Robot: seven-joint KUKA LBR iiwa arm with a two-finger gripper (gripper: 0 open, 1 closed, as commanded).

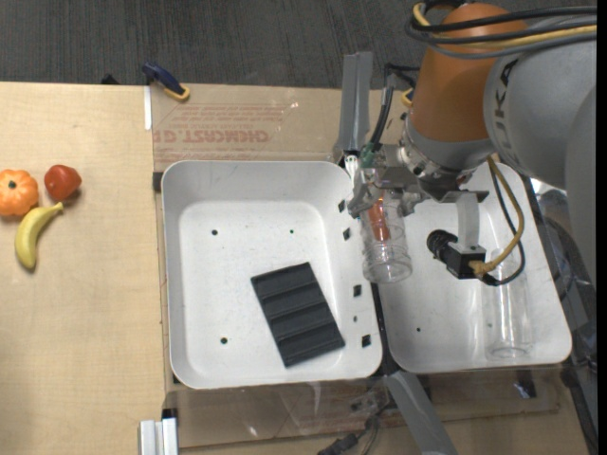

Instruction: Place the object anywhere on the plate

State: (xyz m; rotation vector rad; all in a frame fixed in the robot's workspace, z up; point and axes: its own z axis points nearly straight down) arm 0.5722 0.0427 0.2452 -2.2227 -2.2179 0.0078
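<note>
A dark grey ribbed rectangular plate (297,313) lies flat in the left bin (190,254), near its front. My gripper (379,214) hangs over the divide between the two bins, shut on a clear plastic cup (387,254). The cup points down and toward the front, and something red shows through its upper part. It sits to the right of and a little behind the plate, apart from it. The wrist and orange band cover the rear of the right bin (541,349).
A second clear cup (507,325) lies in the right bin near its front right corner. A black cable loops beside the wrist. On the wooden bench at far left sit a banana (31,235), an orange (14,193) and a red fruit (63,182).
</note>
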